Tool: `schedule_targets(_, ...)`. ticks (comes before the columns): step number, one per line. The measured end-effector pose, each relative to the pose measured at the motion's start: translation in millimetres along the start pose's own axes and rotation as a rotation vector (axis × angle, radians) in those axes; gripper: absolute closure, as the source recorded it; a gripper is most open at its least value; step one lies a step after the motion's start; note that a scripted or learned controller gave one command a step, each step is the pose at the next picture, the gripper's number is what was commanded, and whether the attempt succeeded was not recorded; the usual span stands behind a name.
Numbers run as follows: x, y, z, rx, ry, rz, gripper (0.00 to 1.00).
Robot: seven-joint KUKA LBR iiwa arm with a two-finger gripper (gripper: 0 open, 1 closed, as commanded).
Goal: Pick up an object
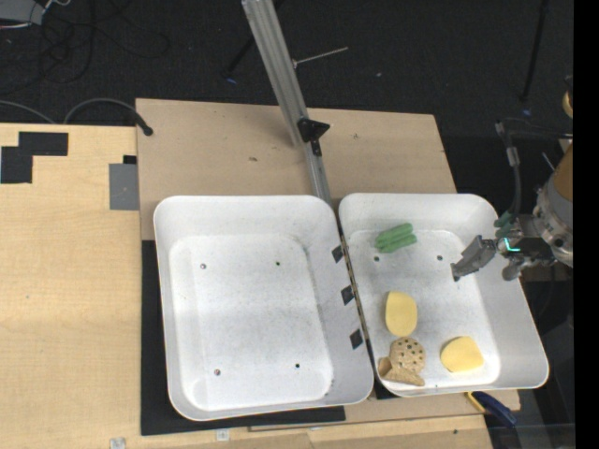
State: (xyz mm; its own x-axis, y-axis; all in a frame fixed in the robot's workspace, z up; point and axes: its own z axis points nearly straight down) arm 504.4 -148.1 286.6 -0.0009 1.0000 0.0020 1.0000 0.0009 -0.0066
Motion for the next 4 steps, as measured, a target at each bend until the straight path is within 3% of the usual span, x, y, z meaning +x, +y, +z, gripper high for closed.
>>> schedule_targets(1,-1,0,-2,-0.004,-0.001,0.003,0.00)
schedule_targets(4,-6,-14,155,0.002,0.001,0.002,0.00)
